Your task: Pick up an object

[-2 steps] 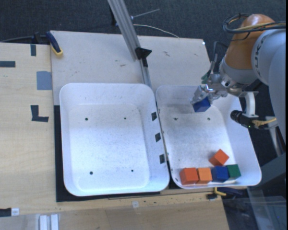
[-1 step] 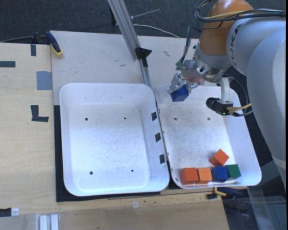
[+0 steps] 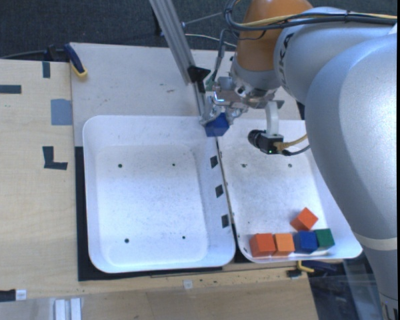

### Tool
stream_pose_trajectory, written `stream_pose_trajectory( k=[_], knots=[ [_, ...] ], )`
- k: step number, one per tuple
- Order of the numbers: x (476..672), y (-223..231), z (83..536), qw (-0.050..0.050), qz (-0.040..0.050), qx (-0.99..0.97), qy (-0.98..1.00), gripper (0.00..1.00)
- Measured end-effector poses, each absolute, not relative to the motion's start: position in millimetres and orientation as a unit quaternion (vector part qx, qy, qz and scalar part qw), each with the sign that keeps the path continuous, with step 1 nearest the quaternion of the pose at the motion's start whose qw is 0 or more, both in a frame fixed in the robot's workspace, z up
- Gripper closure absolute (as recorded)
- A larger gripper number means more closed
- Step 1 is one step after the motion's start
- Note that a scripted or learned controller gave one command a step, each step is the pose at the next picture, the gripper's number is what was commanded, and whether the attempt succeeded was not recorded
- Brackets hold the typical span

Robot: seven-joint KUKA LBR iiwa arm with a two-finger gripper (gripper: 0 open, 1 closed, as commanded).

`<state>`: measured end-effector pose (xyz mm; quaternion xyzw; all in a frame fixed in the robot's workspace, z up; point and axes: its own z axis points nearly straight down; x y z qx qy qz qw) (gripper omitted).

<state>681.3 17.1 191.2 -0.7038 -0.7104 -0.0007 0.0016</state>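
- Arm (image 3: 347, 85): grey, with an orange band above the wrist, it enters from the right and reaches over the far edge of the bins.
- Bench (image 3: 27, 179): pale wood surface marked with dark tape pieces at the left; no legible writing on any surface.
- Left bin (image 3: 100, 179): shallow, white and speckled, with small dark dots on its floor.
- Right bin (image 3: 267, 199): shallow and white, touching the left bin along a shared rim marked with small black squares.
- Metal rail (image 3: 177, 39): slanted, running down from the top edge toward the far end of the shared rim.
- Gripper (image 3: 218, 115): poised above the far end of the shared rim, fingers closed around a small blue block (image 3: 217, 125) lifted clear of the bin floor.
- Blocks in the right bin's near corner: two orange cubes (image 3: 272, 244) side by side, a second blue cube (image 3: 307, 241) and a green cube (image 3: 325, 237) beside them, and a tilted orange cube (image 3: 307, 219) just behind.
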Motion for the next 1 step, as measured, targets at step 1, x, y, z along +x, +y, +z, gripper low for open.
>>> stream_pose_trajectory(
  k=[1],
  knots=[
    [671.0,82.4,271.0,-0.001,-0.0036,-0.704,-0.710,1.00]
  ],
)
